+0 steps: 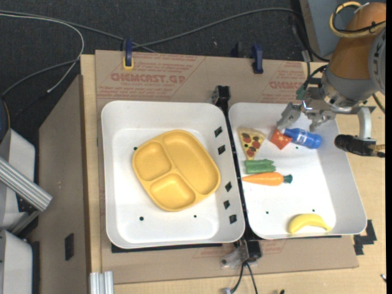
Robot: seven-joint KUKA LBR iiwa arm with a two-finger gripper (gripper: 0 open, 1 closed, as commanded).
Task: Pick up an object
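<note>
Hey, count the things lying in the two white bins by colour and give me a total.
Yellow: 2, divided plate and banana
Orange: 1, carrot
Green: 1, bean pod
Red: 1, block
Blue: 1, bottle
Tan: 1, pizza slice
Total: 7

A single fixed camera looks down at a slant from above the bench (184,66), framing both white bins (116,164) whole.

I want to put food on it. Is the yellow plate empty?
Empty. The yellow plate in the left bin shows three bare sections; the toy food lies in the right bin.
</note>
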